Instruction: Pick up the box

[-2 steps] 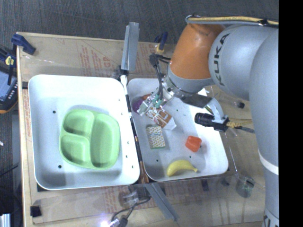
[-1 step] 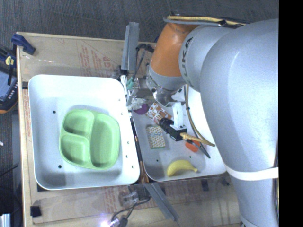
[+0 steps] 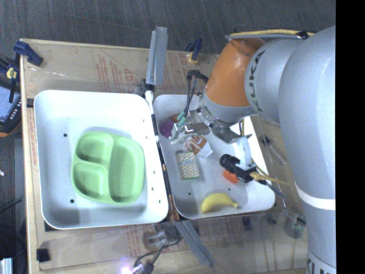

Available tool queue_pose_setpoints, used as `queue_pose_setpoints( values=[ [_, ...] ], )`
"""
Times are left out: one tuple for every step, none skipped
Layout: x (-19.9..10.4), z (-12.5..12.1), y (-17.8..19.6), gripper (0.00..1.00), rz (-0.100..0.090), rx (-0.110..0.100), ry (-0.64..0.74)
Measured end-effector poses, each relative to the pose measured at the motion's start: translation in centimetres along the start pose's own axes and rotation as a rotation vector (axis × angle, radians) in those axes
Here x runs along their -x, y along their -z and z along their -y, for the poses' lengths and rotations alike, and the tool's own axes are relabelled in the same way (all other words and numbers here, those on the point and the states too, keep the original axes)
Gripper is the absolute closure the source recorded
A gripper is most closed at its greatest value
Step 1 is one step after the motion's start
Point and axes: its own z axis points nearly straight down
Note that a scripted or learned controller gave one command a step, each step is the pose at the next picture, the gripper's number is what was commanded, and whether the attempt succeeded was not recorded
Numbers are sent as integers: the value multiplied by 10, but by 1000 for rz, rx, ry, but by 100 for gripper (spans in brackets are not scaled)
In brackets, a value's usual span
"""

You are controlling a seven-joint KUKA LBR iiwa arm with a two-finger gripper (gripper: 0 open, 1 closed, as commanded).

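A small flat box [image 3: 187, 165] with a speckled pattern lies in the middle of the right bin [image 3: 259, 201]. My gripper [image 3: 183, 127] hangs over the upper left part of that bin, above and slightly left of the box and apart from it. Just under the gripper lies a brown striped packet [image 3: 197, 144], touching the box's upper right corner. A purple thing [image 3: 165, 129] sits left of the gripper, against the bin's wall and partly hidden.
A yellow banana [image 3: 218, 202] lies at the right bin's front edge. A small red-orange thing [image 3: 230, 177] sits right of the box. The left bin [image 3: 48, 116] holds a green divided plate [image 3: 108, 167]. The arm covers the right bin's far right side.
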Motion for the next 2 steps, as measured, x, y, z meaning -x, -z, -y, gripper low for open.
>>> queue_pose_setpoints(
  values=[
    [0, 0, 0, 0, 0, 0, 0],
    [20, 17, -51, 0, 7, 22, -59]
  ],
)
